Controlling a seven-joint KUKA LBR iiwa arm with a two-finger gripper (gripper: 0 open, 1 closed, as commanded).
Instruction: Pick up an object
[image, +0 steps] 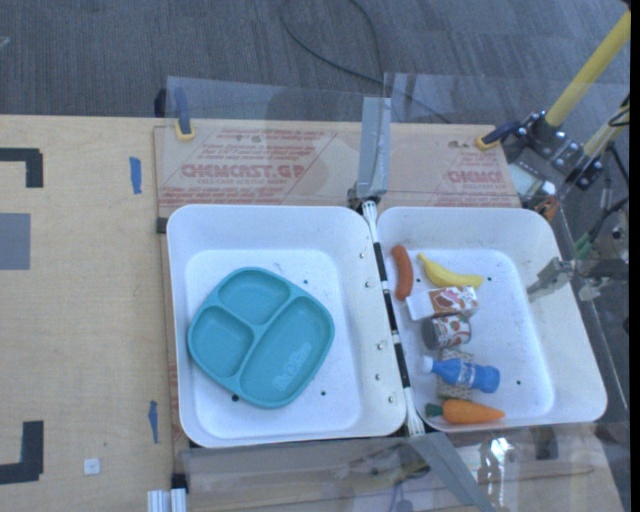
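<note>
Banana, sausage, blue bottle and carrot lie along the left side of the right bin. I see the gripper over its right edge, touching none; I can't tell if it's open or closed.

your surface is pale wood, marked with black tape corners, a grey square and short blue tape strips. beyond its far edge you see dark grey carpet (a thin black cable trails across it). clear acrylic panels stand behind, over printed brown board. light is even and soft.
</note>
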